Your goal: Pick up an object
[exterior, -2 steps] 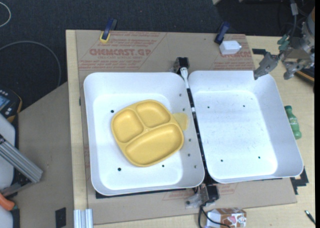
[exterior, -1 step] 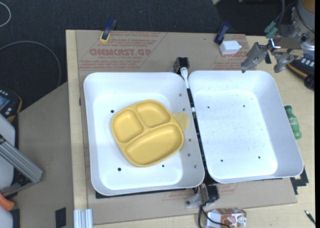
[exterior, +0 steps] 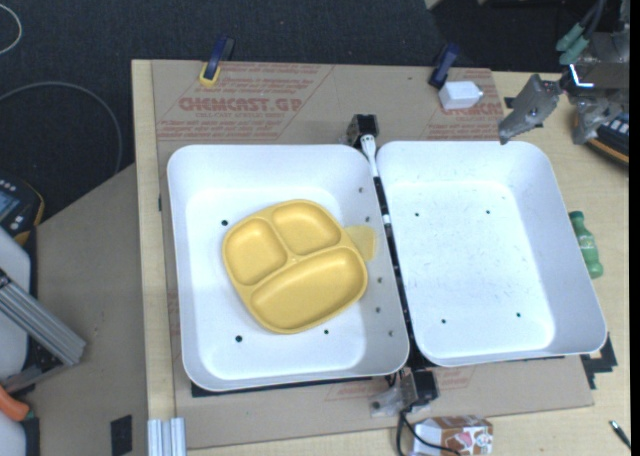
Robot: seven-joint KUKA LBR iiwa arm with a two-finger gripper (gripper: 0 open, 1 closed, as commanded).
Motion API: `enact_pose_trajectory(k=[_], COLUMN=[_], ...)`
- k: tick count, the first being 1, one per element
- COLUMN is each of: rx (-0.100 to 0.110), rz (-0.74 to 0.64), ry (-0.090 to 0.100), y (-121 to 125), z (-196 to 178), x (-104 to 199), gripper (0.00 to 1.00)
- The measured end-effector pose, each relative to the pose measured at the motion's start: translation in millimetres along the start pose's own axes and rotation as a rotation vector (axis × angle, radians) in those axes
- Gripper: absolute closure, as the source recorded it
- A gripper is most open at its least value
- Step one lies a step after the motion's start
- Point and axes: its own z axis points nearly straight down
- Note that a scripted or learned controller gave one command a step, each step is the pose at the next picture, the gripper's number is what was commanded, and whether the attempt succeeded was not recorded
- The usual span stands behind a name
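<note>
A yellow three-compartment plate lies flat in the left white bin, slightly right of the bin's middle. A small pale yellow piece pokes out from under the plate's right edge. The right white bin shows just its speckled floor. My gripper hangs at the upper right, above the far right corner of the right bin and well away from the plate. Nothing can be seen in it.
A green object lies on the bench outside the right bin's right wall. A white block and blue clamps sit along the cardboard's far edge. Cables and a black fitting lie between the bins.
</note>
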Motion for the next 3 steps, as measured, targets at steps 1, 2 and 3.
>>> enact_pose_trajectory(k=[1,2,3], rx=[0.0,0.003,0.027], rz=[-0.003,0.004,0.006], ry=[0.001,-0.002,-0.002], y=[-39,-37,-41], z=[-57,-64,74], x=[59,56,73], gripper=[0.0,1.0,1.0])
